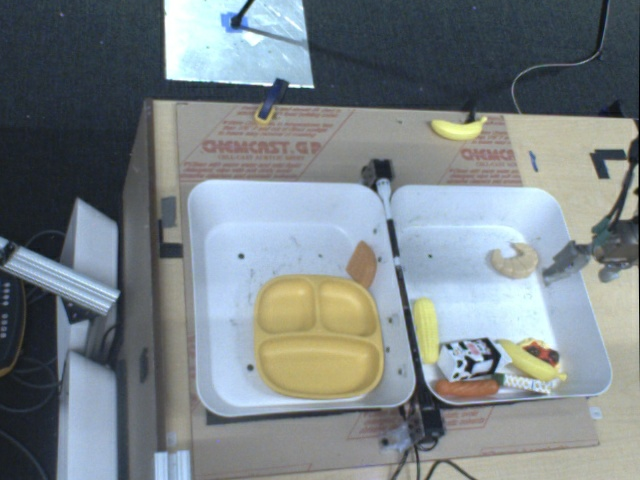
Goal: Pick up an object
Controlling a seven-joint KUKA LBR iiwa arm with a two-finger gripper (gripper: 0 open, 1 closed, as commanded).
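The pincer (572, 260) hovers at the right bin's (470, 206) right rim, near a croissant (514, 260); I cannot tell its state. Corn (426, 329), a carton (469, 359), a banana (530, 358) and a sausage (466, 389) crowd that bin's front. The left bin (235, 218) holds a yellow tray (318, 336).

You're looking down on a dark carpet floor (80, 58) around the bench. A shiny metal sheet (238, 26) lies on it at the top, catching the light. A white cable (560, 63) trails at the upper right. At the left stand pale frame pieces (70, 298) and dark wires (25, 363).
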